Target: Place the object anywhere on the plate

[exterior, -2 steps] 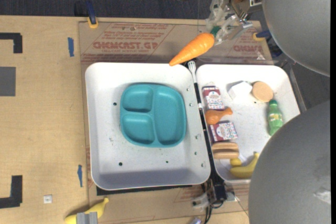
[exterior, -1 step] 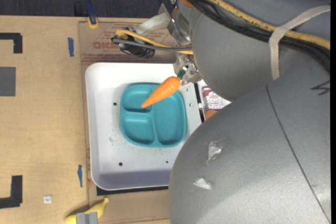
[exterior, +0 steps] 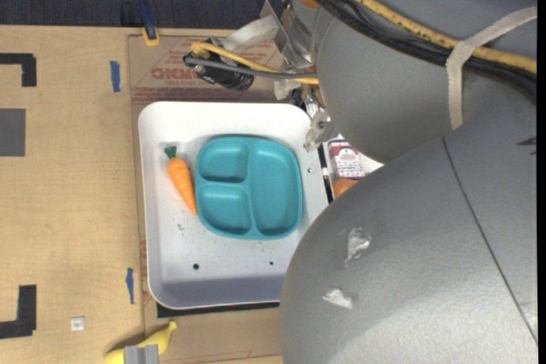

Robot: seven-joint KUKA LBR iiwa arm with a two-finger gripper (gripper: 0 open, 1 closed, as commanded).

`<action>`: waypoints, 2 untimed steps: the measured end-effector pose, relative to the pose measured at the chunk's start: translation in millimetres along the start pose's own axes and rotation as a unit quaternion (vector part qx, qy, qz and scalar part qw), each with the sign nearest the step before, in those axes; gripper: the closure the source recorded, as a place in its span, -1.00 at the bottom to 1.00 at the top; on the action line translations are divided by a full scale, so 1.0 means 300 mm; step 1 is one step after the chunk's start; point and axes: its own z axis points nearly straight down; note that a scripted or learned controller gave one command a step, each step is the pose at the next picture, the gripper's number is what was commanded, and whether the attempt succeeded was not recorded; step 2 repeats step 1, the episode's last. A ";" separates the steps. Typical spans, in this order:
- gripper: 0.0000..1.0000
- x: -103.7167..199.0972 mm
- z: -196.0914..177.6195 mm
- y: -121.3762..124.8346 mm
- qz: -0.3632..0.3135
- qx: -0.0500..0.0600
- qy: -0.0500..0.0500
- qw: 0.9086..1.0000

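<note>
A teal plate (exterior: pixel 250 186) with three compartments lies in the middle of the left white bin (exterior: pixel 162 260). An orange toy carrot (exterior: pixel 182 183) with a green top lies on the bin floor, just off the plate's left edge. My gripper (exterior: pixel 314 125) hangs over the bin's far right corner, beyond the plate's upper right rim. The big grey arm hides most of it. Nothing lies on the plate.
The arm covers the right bin almost entirely; a red-and-white packet (exterior: pixel 345 159) and something orange (exterior: pixel 341 185) peek out beside it. A yellow object (exterior: pixel 141 349) lies on the cardboard bench at the front left.
</note>
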 end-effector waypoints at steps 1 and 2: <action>-1.00 0.000 0.000 0.000 0.000 0.000 0.000 1.000; -1.00 0.000 0.000 0.000 0.000 0.000 0.000 1.000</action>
